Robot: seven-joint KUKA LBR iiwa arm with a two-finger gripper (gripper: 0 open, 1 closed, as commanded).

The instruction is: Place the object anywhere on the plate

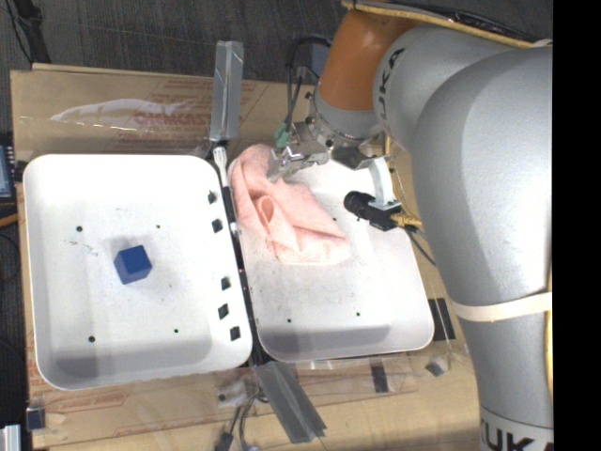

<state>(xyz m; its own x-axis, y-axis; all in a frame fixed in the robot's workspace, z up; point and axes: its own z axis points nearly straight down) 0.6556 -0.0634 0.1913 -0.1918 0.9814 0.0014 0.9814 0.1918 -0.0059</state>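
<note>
Pincer [286, 158]: hovering at the pink cloth's [282, 212] upper edge; opening and hold impossible to tell. Cloth is stretching away from it toward the bin's [376, 332] middle.

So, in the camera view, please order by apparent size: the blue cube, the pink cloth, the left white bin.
1. left white bin, clearly the largest.
2. pink cloth, crumpled in the right bin.
3. blue cube, the smallest, lying in the left bin.

Even, bright light whitens both bins below my gripper [286, 158]. Soft shadows pool along their near walls. Focus is slightly soft.
</note>
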